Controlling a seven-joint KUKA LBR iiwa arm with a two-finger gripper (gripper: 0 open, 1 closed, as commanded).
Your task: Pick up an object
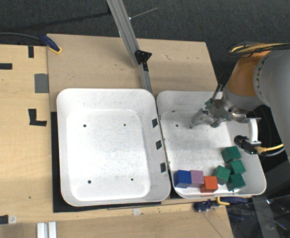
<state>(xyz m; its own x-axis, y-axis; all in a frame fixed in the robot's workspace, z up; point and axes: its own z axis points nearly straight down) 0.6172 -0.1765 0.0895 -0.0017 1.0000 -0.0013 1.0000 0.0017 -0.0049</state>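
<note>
Where the right bin (184, 105) runs along its near edge, a row of small blocks sits against the wall: a blue block (183, 178), a pale purple block (197, 177) touching it, and an orange block (210, 183) just beside that. To the right of these, four dark green blocks (232, 166) crowd the near right corner, some touching, one of them close against the orange block. All these blocks lie on the bin floor, none lifted. Farther back in the same bin, the gripper (205, 119) hangs over bare white floor, well apart from the blocks. Its two fingers are spread apart and nothing sits between them. The grey arm with its orange band (244, 78) comes in from the right above the bin's far right corner. A black fitting with a yellow cable (251, 145) sits at the bin's right rim. The left bin (65, 100) lies side by side with the right one, their rims touching. Beyond both bins, a slanted metal bar (125, 26) crosses the wooden bench (174, 63) toward the far edge.
</note>
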